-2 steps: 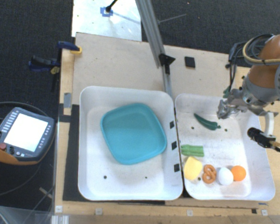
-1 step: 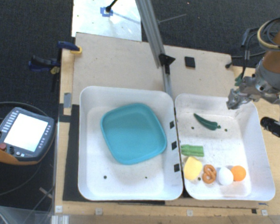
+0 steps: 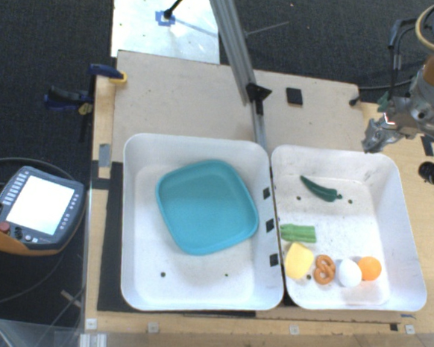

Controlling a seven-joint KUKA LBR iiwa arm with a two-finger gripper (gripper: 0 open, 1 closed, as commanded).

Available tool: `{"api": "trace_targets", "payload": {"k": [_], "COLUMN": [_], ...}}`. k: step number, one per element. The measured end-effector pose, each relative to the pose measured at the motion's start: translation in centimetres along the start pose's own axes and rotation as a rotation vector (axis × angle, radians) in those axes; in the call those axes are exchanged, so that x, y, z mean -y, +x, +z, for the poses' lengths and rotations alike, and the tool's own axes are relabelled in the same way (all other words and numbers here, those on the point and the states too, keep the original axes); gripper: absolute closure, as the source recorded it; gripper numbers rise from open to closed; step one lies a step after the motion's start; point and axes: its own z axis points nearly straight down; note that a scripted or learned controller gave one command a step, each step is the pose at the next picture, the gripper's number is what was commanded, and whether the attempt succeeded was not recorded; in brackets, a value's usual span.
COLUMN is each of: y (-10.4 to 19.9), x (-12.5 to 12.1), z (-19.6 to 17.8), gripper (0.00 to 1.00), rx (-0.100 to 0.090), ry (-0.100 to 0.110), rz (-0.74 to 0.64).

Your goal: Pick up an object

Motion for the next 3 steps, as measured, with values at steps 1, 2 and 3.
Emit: {"api": "trace_targets", "payload": {"k": [1, 2, 3], "y": [0.0, 4.4, 9.9], "x": [0.0, 1.5, 3.3], "z": [-1.5, -1.7, -1.6], "gripper": [1.00, 1.00, 1.00], "rx": [-0.001, -0.002, -0.002], "ry": [0.003, 0.004, 0.005], "rz": [0.000, -0.003, -0.004]}}
